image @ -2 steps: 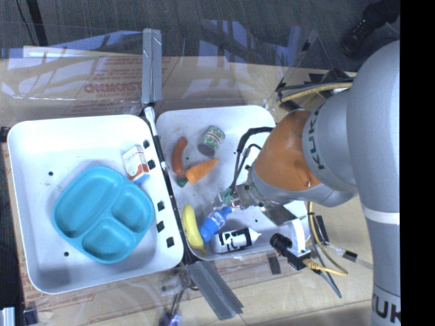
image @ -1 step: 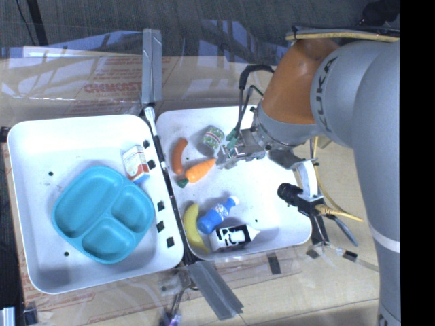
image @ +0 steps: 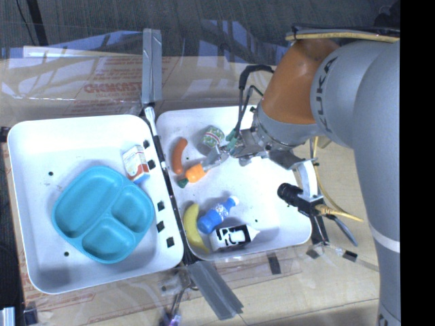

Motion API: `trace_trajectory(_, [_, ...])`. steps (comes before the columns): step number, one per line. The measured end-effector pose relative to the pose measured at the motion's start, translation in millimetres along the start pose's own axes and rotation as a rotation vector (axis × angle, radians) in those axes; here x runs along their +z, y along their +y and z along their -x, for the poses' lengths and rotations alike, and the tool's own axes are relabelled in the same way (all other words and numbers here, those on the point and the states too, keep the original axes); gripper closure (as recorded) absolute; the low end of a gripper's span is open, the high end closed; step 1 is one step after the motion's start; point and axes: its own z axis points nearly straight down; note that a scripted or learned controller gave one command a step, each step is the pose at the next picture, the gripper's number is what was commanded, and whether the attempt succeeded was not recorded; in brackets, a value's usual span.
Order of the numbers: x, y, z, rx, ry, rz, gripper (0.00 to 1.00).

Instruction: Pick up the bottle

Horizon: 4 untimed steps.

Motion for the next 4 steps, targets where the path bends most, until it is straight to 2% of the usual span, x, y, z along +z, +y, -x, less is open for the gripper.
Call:
trace_trajectory(1, [109.4, -32.7, 59.8, -0.213, 0.002, -0.003, 0.0])
trace_trajectory(2, [132.3, -74.2, 21.1, -0.289, -0.005, 0.006, 0.0])
trace_trajectory(3, [123.3, -73.8, 20.2, -0.295, -0.003, 0.004, 1.0])
trace_trajectory(4, [33.7, -68.6, -16.0, -0.004, 0.0, 0.001, 1.0])
